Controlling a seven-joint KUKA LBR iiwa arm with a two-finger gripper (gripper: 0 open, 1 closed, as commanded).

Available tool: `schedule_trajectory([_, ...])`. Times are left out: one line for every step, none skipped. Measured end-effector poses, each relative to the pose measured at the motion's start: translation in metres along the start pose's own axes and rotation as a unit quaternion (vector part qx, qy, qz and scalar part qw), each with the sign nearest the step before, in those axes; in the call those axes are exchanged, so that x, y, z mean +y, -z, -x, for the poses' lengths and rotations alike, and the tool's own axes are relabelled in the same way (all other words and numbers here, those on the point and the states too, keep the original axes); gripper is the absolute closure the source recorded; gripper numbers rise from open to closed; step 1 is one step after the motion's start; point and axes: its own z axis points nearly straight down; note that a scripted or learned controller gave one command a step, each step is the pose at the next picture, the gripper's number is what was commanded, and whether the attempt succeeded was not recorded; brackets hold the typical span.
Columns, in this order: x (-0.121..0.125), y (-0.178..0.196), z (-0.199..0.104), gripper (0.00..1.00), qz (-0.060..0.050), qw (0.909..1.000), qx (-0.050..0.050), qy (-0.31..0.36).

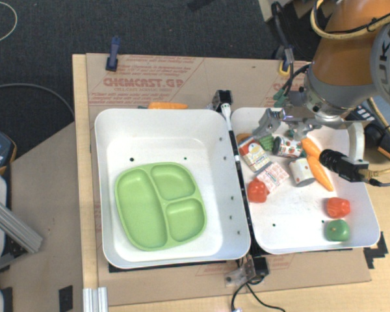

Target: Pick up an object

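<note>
1. The arm (351,38) comes in from the right, its orange band sitting high over the far end of the right bin (361,236).
2. The gripper (279,127) hangs over the far left part of that bin, above a cluster of small items; whether it is released, clenched or grasping anything cannot be told, since the wrist hides that part.
3. Just beneath and beside the gripper lie a small red-and-white packet (252,153) and a small labelled can (288,148) on its side, with a green scrap between them (too small to identify).
4. Nearer, a pinkish patterned packet (272,174) lies flat on the bin floor, touching or just beside a small white cylinder (301,170).
5. An orange carrot (317,164) lies at a slant to the right of the cylinder, its far end under the arm.
6. A red tomato-like piece (257,191) sits near the bin's left wall, apart from the cluster.
7. Toward the near right corner, a red pepper-like piece (338,207) sits just beyond a green one (337,230); the two are close together.
8. The left bin (110,148) holds a green divided tray (159,204) with three compartments, lying in its near half.
9. Both bins rest on a cardboard sheet (149,77) with red printing; a blue clip (113,52) sits at its far left edge.
</note>
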Motion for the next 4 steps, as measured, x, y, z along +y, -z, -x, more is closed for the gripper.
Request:
schedule_trajectory([-0.065, 0.026, -0.062, 0.00, -0.001, 1.0000, -0.001, -0.001])
schedule_trajectory([-0.062, 0.035, -0.057, 1.00, 0.000, 1.0000, -0.002, -0.005])
schedule_trajectory([-0.072, 0.067, -0.118, 1.00, 0.002, 1.0000, -0.002, -0.002])
schedule_trajectory([-0.093, 0.099, -0.154, 1.00, 0.002, 1.0000, -0.002, -0.003])
